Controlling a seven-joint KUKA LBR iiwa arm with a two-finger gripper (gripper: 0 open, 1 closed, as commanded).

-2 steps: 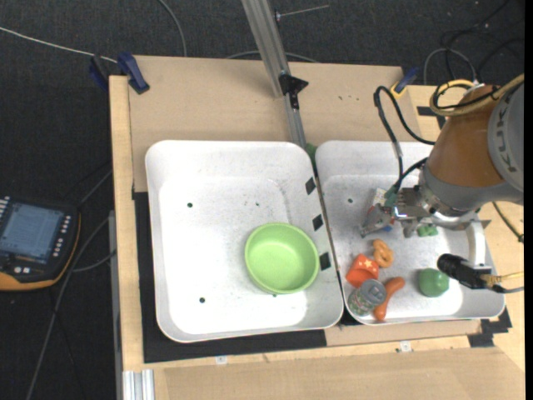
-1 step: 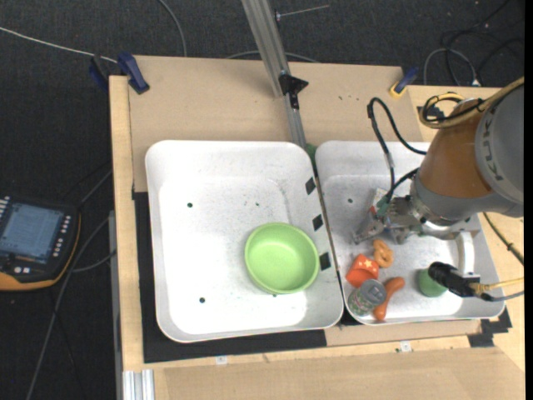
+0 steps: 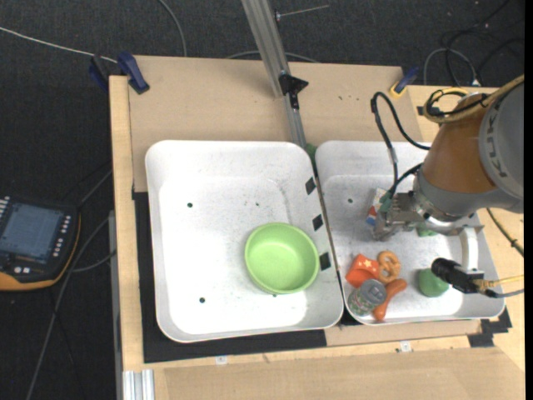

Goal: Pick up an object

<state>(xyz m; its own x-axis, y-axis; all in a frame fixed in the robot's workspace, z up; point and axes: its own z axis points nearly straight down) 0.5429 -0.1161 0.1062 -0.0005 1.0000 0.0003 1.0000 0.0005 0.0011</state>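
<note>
Several small toys lay near the gripper; they looked light and hard, easiest taken across the narrow middle.

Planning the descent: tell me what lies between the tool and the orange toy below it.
In the camera view, only bare white bin floor separates the tool from the orange toy.

Green bowl in left bin; gripper over right bin.
</note>
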